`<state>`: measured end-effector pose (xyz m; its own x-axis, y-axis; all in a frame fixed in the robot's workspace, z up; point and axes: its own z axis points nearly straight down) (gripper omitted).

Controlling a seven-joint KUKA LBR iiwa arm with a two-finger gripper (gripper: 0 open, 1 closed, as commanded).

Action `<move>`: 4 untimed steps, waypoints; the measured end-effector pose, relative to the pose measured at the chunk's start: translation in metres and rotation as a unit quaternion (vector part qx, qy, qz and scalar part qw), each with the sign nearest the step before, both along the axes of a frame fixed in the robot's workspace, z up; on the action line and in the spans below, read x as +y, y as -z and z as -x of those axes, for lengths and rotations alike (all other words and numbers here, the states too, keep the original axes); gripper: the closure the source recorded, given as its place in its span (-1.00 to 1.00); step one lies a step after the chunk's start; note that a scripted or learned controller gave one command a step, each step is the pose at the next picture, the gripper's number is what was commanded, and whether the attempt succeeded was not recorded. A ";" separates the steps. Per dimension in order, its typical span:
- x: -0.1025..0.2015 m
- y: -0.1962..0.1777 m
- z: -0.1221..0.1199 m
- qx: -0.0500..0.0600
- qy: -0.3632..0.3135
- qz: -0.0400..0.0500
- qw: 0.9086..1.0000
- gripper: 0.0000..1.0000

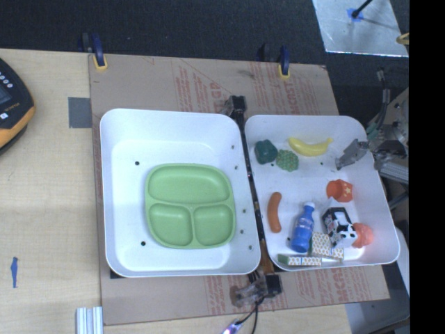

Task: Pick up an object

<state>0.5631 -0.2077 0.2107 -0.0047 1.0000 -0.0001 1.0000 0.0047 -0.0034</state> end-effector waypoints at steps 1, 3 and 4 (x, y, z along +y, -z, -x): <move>0.067 0.105 0.008 0.001 -0.001 0.000 1.000 -1.00; -0.005 0.060 -0.040 0.000 0.001 0.000 1.000 -1.00; 0.043 0.119 -0.083 0.000 0.000 0.000 1.000 -1.00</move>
<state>0.6464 -0.1642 0.0915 -0.0054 1.0000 -0.0003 1.0000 0.0054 -0.0029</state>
